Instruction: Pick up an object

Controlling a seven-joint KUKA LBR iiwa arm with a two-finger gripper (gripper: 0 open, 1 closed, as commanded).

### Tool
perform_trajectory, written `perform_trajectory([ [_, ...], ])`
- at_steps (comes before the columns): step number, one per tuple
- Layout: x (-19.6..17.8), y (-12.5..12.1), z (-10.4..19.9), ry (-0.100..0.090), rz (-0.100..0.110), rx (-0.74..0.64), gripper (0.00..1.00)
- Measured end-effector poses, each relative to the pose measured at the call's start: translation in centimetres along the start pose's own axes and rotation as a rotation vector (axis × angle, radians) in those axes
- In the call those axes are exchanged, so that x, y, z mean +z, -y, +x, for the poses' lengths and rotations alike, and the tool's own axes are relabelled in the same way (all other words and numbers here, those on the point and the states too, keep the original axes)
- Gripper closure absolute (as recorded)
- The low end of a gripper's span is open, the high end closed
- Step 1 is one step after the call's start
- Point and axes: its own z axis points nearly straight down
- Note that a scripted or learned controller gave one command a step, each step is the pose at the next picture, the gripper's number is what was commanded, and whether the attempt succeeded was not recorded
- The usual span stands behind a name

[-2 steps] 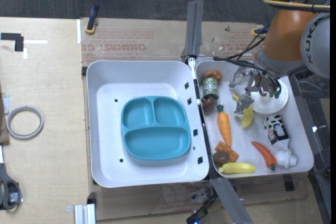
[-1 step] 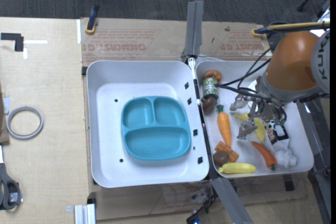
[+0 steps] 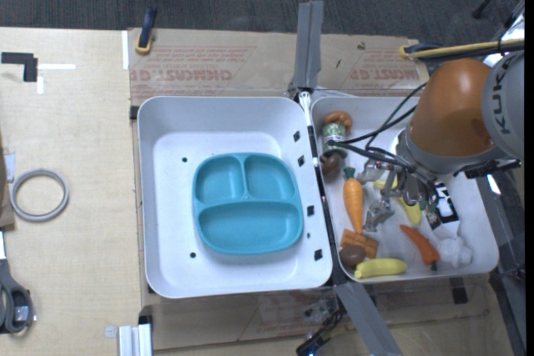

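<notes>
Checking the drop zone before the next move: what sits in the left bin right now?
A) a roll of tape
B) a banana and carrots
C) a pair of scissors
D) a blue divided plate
D: the blue divided plate lies flat in the left bin, while the toy food lies in the right bin.

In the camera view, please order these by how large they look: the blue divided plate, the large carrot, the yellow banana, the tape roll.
1. blue divided plate, clearly largest.
2. tape roll.
3. large carrot and yellow banana: they look alike in length, so I do not rank them.
</notes>
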Motion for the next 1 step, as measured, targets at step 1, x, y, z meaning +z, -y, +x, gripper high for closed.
perform_trajectory([
  [1,0.03,-0.2,2.92,-0.001,0.0,0.074,0.0],
])
